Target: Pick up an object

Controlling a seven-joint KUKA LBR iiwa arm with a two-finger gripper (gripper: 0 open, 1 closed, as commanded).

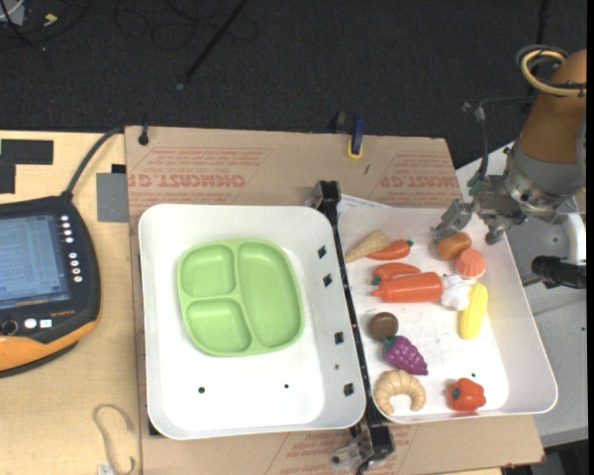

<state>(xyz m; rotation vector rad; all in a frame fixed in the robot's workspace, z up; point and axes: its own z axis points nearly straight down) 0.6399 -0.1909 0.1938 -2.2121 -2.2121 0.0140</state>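
Note:
My gripper hangs over the far right part of the right bin, fingers spread open, with nothing gripped between them. Just below its left finger lies a small orange ball, with a pink peach beside it. Toy food fills this bin: a pale cone, a small carrot, a big orange carrot, white garlic, yellow corn, a brown mushroom, purple grapes, a croissant and a red pepper.
The left bin holds a green divided plate. A black divider separates the two bins. A tablet pendant lies on the bench at the left. A blue and yellow clamp sits at the cardboard's back edge.

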